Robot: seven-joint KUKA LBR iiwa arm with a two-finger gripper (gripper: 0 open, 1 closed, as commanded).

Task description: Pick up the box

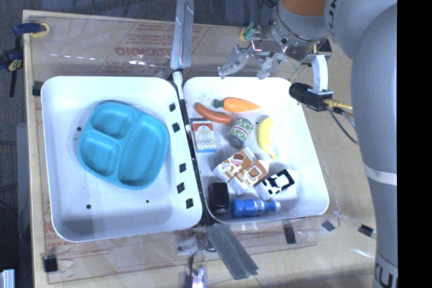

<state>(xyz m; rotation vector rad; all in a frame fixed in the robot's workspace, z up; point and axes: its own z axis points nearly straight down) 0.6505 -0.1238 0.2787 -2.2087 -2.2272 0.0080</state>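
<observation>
Task not begun. Hand (251, 64) open, nothing btwn fingers, hovers above right bin's (312, 145) upper rim. Small orange-white carton box (204, 135) lies flat, frame centre, untouched. Descent, grasp, lift left.

A blue divided tray (123, 144) lies in the left bin (57, 206), well left of the tool (251, 64). Below the tool, in the right bin (317, 182), lie a carrot (239, 104), a sausage (212, 113), a banana (265, 135), a can (239, 132) and a blue bottle (253, 206).

Glossy white plastic bins (61, 104) (smooth), printed cardboard box (243, 169).
</observation>
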